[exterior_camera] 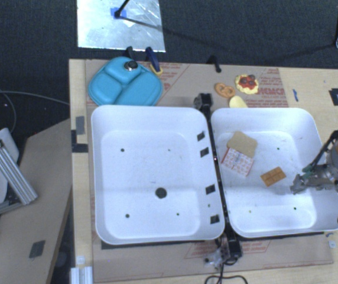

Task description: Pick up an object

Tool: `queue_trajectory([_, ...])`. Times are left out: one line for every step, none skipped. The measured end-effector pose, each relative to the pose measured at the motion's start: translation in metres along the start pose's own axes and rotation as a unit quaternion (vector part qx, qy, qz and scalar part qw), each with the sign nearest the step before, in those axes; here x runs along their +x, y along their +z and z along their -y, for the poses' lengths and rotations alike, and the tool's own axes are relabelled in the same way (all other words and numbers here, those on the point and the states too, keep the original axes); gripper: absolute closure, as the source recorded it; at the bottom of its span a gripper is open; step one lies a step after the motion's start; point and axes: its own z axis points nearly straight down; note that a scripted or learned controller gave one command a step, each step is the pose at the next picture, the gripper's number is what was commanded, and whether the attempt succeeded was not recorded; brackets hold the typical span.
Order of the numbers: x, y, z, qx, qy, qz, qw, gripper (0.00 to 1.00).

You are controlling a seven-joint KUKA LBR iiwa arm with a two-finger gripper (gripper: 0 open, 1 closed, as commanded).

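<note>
You are looking down on a tan bench [181,81] that stands on dark carpet, with a shiny metal sheet [120,15] lying on the floor beyond it. Two shallow white bins sit side by side on the bench. The left bin [107,129] holds one small dark round thing [161,193] near the middle of its floor.

The right bin [299,120] holds the objects you could pick. A tan slab [243,142] lies in the upper left part of its floor, overlapping the top of a white card with a red pattern [237,161] just below it. A small orange-brown block [273,176] lies apart from those two, toward the bin's right side.

The gripper [302,182] comes in over the bin's right edge, low and just right of the orange-brown block, not touching it as far as you can see. Nothing sits between its fingers, but whether they are spread or pressed together you cannot tell at this size.

Behind the bins, a blue divided plate [126,84] rests on the bench at the left. A pretzel-shaped piece [224,90], a round red-and-yellow toy [247,83] and a pale yellow piece [237,102] lie near the right bin's far rim.
</note>
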Motion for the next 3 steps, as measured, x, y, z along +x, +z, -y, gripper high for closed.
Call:
queue_trajectory([0.009, 0.013, 0.000, 0.001, -0.002, 0.000, 1.0000, 1.00])
queue_trajectory([0.010, 0.012, 0.000, 0.001, -0.002, 0.000, 1.0000, 1.00])
queue_trajectory([0.010, 0.029, 0.001, 0.001, -0.001, 0.000, 1.0000, 1.00])
